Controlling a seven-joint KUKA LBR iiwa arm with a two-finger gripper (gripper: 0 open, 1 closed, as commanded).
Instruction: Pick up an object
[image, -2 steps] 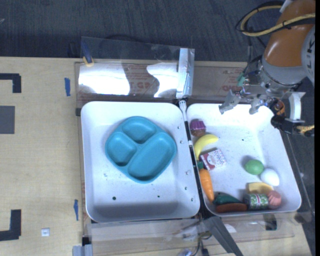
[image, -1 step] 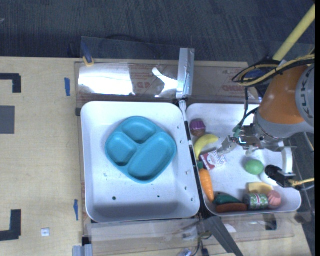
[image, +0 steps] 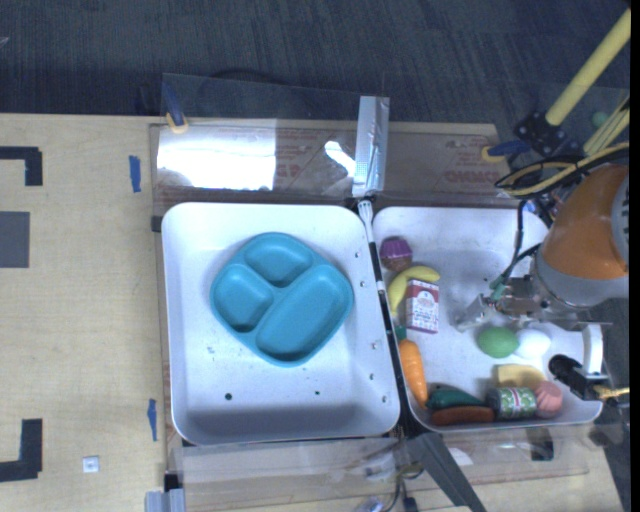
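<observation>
My gripper (image: 487, 311) hangs low in the right bin (image: 455, 232), just above and left of a green ball (image: 497, 342). Nothing shows between its tips. A white egg (image: 536, 345) lies beside the ball. Along the bin's left side are a purple vegetable (image: 396, 250), a banana (image: 409, 281), a red carton (image: 424, 306) and a carrot (image: 413, 369). At the front edge lie a dark red and green item (image: 455, 400), a green can (image: 516, 402), a yellow block (image: 518, 375) and a pink piece (image: 549, 398).
The left bin (image: 190, 380) holds a blue divided plate (image: 282, 296). The grey arm with its orange band (image: 590, 240) covers the right bin's right side. Yellow and black cables (image: 545, 160) run at the upper right. Bare white floor lies around (image: 450, 250).
</observation>
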